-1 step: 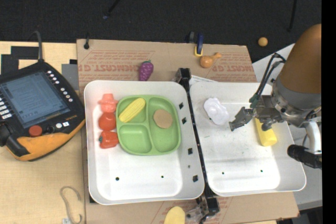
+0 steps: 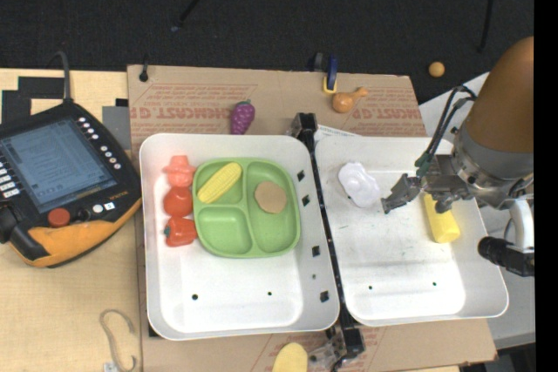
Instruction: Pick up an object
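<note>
The arm (image 2: 504,113) comes in from the right and stands over the right bin (image 2: 410,274), its orange band above the grey wrist. The gripper (image 2: 422,196) hangs low above this bin, and its two dark fingers (image 2: 397,194) are apart, with nothing between them.

To the left of the gripper, across the middle divider, is the left bin (image 2: 228,296). In it lies a green plate (image 2: 248,231) with three compartments. Further left than this bin, on the bench, sits a control tablet (image 2: 57,174) with an orange and black case.

Just to the right of the gripper lies a yellow block (image 2: 443,222), close to the right finger; if they touch I cannot tell. Just to the left of the gripper lies a white crumpled object (image 2: 357,183), near the left finger.

On the plate, a yellow corn cob (image 2: 218,181) is in the upper left compartment and a brown round piece (image 2: 271,198) in the upper right one. Left of the plate, three red and pink toys (image 2: 178,200) lie in a column.
</note>
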You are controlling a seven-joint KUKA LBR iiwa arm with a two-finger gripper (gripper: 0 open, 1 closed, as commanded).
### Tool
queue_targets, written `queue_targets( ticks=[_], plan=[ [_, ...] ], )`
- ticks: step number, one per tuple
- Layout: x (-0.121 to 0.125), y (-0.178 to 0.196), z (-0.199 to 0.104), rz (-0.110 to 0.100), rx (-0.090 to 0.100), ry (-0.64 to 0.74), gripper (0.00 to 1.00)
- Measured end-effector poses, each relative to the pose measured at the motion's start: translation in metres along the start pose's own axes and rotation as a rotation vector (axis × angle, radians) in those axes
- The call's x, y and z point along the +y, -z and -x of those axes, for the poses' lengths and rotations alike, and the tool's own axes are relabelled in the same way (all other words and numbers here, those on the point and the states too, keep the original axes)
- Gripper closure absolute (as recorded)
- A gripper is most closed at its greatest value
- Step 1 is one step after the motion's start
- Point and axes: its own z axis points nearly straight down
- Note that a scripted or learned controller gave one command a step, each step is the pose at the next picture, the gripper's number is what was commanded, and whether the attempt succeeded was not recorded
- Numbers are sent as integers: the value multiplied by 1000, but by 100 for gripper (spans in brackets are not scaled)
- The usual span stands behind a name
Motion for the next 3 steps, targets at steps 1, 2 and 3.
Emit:
queue_targets(
  ticks=[1,2,3],
  plan=[
    [-7,-61,-7,-7,2,1,0],
    [-10,-122,-2,-6,2,0,0],
    [-10,-163,-4,-3,1,0,0]
  ],
)
